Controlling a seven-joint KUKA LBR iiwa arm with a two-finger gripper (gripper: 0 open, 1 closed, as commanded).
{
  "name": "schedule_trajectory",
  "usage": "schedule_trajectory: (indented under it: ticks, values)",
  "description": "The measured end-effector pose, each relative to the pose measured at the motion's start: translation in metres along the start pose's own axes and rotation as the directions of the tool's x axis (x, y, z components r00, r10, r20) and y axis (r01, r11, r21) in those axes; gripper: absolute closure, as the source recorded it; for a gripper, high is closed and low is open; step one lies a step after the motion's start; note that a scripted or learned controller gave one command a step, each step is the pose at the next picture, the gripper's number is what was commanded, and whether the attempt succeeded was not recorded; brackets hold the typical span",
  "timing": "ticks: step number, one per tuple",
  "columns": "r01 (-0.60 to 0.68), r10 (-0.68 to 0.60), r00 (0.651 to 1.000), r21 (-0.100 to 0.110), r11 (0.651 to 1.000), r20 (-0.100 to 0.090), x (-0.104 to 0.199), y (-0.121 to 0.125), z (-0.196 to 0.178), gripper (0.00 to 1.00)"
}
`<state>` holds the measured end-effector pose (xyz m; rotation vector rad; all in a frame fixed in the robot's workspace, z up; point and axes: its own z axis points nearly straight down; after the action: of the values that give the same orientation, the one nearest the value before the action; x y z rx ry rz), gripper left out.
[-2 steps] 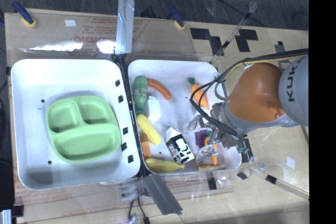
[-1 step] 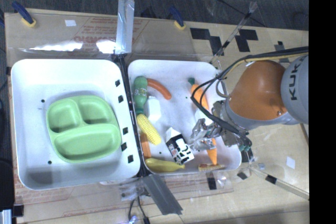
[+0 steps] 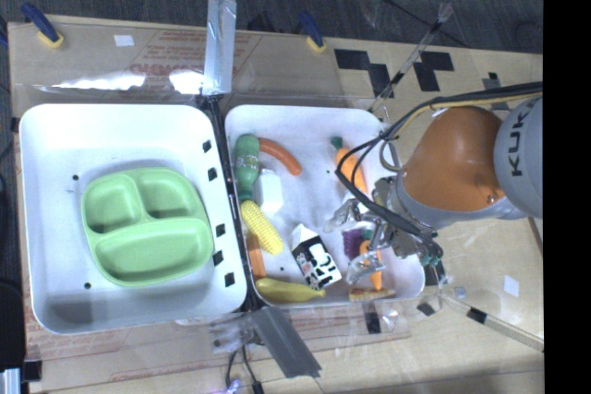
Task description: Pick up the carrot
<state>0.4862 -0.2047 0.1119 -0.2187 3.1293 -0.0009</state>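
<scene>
Two-finger metal gripper [image 3: 369, 244] low inside right shallow white bin [image 3: 305, 120].
Finger spread indiscernible; slender orange carrot [image 3: 280, 155] lying well apart.

- The grey arm [image 3: 522, 157] bears dark letters "KU", cut off at the frame's edge.
- A small black-and-white carton [image 3: 317, 260] in the right bin [image 3: 305, 120] shows print too blurred to read.
</scene>
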Motion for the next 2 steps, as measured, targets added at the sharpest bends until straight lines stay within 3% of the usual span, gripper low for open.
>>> schedule_trajectory:
  ticks: [1, 2]
  values:
    - [0.006, -0.006, 1.0, 0.001, 1.0, 0.003, -0.0019, 0.001, -0.0099, 1.0]
    - [0.007, -0.007, 1.0, 0.001, 1.0, 0.003, -0.0019, 0.0011, -0.0098, 0.0]
